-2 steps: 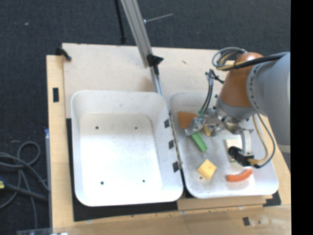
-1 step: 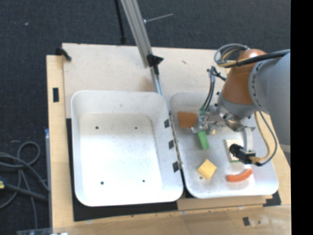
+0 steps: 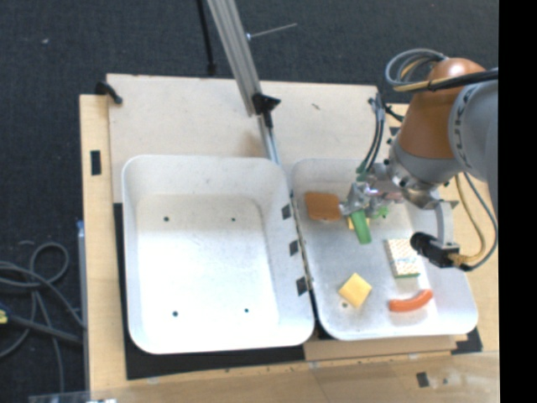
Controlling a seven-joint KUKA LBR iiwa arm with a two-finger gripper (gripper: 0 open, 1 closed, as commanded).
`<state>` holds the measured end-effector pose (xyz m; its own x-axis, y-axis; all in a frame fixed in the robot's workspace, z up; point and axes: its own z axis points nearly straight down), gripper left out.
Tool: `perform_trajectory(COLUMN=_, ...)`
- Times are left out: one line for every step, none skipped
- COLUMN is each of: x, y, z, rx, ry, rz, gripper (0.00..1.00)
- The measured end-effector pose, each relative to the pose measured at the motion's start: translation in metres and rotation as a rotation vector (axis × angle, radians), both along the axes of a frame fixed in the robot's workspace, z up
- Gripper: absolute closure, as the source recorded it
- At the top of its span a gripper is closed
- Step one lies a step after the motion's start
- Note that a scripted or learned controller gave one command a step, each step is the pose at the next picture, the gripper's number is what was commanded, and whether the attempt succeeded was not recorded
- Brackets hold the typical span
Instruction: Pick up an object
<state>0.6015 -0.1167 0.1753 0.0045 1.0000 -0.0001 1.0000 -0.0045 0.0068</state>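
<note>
Dark carpet surrounded the counter (image 3: 185, 116), which carried two white bins side by side. From my remote seat I saw the arm (image 3: 436, 124) reaching over the right bin (image 3: 457, 309), its pincer (image 3: 362, 201) low above a green stick (image 3: 362, 227) and just beside a brown block (image 3: 321, 206). A yellow cube (image 3: 355, 290), a checkered box (image 3: 404, 257) and an orange piece (image 3: 410, 302) lay nearer the front. Whether the pincer was apart or together, I could not tell.

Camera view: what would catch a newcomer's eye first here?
The grey arm with its orange band reaches in from the right, its hand low over the right bin, close to a green stick and a brown block. Nearer the front lie a yellow block and an orange-red sausage-shaped piece.
</note>
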Motion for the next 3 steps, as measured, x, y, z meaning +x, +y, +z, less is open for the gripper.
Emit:
perform_trajectory(x=0.002, y=-0.001, z=0.046, rx=0.0, ry=0.0, rz=0.01, gripper=1.0)
perform_trajectory(x=-0.003, y=0.047, z=0.05, rx=0.003, ry=0.007, rz=0.012, gripper=1.0)
perform_trajectory(x=-0.017, y=0.099, z=0.044, rx=0.001, ry=0.008, rz=0.011, gripper=1.0)
